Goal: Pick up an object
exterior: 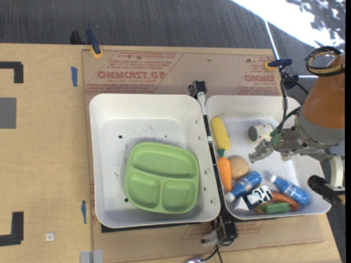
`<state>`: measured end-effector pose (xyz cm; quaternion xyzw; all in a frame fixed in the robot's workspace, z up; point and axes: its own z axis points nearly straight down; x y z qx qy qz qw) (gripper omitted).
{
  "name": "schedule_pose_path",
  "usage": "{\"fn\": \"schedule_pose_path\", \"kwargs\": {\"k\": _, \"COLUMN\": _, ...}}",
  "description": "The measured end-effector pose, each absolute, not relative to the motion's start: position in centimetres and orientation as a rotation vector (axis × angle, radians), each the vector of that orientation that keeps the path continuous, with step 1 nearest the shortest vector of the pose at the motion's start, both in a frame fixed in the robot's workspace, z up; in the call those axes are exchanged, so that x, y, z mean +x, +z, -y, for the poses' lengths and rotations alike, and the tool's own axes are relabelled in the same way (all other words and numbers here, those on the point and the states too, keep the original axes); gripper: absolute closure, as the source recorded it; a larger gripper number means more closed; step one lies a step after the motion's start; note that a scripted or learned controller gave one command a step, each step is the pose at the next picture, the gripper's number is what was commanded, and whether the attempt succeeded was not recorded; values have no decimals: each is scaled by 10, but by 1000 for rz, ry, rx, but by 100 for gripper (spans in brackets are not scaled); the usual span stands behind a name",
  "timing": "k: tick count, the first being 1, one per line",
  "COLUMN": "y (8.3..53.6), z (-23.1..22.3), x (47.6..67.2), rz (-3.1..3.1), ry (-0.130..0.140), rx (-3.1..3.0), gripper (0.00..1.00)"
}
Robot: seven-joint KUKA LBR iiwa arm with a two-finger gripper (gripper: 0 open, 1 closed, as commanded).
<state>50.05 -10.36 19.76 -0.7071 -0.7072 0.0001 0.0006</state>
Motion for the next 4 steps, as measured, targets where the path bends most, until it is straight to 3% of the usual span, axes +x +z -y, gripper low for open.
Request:
{"fn": "schedule_pose_path", "kwargs": {"k": 1, "y": 173, "z": 136, "x": 569, "rz": 2297, "ry": -1, "rx": -2145, "gripper": 0}}
{"fn": "schedule_pose_path", "kwargs": {"k": 2, "y": 86, "z": 158, "x": 642, "rz": 2211, "ry": -4, "rx": -2238, "gripper": 0}}
{"fn": "schedule_pose_path", "kwargs": {"k": 3, "y": 99, "z": 158, "x": 644, "rz": 2217, "ry": -11, "rx": -2241, "gripper": 100}}
{"fn": "schedule_pose_path", "kwargs": {"k": 4, "y": 207, "z": 95, "x": 615, "rz": 1927, "ry": -2, "rx": -2482, "gripper": 100}}
